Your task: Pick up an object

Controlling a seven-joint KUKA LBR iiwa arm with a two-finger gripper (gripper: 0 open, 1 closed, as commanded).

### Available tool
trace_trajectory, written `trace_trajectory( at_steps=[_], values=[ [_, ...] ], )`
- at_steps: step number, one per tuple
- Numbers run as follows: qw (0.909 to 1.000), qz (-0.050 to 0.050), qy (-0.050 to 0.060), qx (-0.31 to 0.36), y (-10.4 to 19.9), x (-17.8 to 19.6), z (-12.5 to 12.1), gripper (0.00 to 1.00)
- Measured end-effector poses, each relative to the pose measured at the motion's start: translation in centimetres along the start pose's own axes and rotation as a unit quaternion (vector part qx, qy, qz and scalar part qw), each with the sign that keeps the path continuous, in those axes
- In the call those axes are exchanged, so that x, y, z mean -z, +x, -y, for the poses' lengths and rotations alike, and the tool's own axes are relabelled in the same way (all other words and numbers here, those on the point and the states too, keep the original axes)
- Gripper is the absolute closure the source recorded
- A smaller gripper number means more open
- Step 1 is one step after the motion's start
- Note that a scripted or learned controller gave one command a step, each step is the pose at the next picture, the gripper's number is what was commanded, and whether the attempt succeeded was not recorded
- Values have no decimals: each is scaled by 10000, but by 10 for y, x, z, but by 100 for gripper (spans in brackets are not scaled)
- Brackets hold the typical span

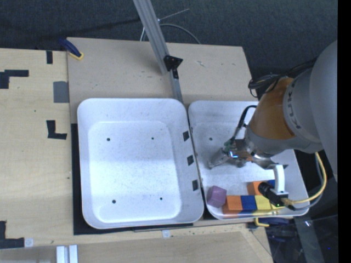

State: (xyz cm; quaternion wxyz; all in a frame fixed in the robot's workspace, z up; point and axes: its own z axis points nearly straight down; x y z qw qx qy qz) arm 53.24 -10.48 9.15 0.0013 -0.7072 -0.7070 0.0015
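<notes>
Lying along the lower edge of the right bin (pixel 219 116), in the lower right of the frame, the blocks form a tight row: a purple block (pixel 216 195) at the left end, then an orange block (pixel 235 203), a blue block (pixel 248 202) and a yellow block (pixel 262 203), each touching the next. A second orange piece (pixel 253 188) sits just above the row, partly hidden behind a black and white fitting on the arm, so its shape is hard to make out. The yellow block's right end is likewise covered by that fitting and a yellow cable.

The gripper (pixel 218 159) hangs over the bare middle of the right bin's floor, above the row and apart from every block. Its grey fingers are small and blurred; whether they stand apart or closed cannot be told, and nothing shows between them.

The arm's grey body and orange band cover the bin's right side. The left bin (pixel 131 111) lies just beside, its wall touching the right bin's. Both rest on the worktop (pixel 109 70).
</notes>
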Motion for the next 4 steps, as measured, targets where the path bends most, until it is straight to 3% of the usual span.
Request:
trace_trajectory(
  at_steps=[1, 2, 3, 4],
  values=[
    [10000, -12, -57, 40, 77, 105, -32, 0],
    [10000, -16, -11, 45, 150, 108, -5, 0],
    [9999, 10, -122, -9, 178, 59, 10, 0],
    [10000, -6, -21, 6, 179, 103, 42, 0]
  ],
)
